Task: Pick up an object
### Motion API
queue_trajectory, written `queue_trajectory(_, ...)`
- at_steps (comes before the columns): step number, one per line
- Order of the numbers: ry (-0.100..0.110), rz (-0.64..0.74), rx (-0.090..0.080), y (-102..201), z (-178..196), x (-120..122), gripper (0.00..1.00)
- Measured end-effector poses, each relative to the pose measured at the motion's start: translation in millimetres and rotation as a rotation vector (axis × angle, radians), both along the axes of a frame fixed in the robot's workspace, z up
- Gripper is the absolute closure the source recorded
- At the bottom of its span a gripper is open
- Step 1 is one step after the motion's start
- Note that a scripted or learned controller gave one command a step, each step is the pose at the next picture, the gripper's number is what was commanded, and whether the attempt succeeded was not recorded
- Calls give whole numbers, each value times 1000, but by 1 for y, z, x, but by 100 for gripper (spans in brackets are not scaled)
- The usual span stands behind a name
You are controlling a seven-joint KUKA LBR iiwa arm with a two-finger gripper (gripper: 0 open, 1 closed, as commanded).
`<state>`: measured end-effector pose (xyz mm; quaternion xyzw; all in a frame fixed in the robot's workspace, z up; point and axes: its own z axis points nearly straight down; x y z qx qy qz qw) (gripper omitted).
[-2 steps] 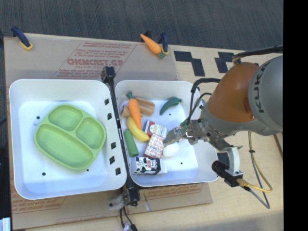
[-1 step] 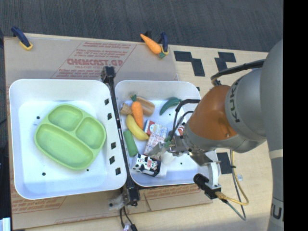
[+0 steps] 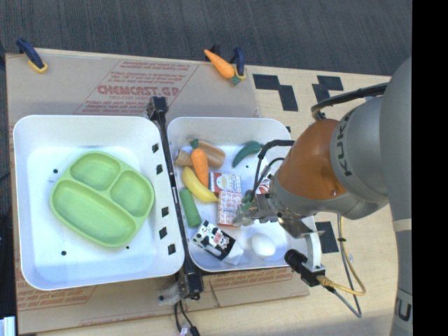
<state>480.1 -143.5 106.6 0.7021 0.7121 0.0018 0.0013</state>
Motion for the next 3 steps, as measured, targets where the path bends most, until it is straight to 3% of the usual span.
queue_trajectory(1,2,-9,-2,-19,121,-2,100)
queue_trajectory(2,4,-10,-2,-36,140,-3,100)
queue_trajectory(3,7,-9,-1,-68,114,-4,100)
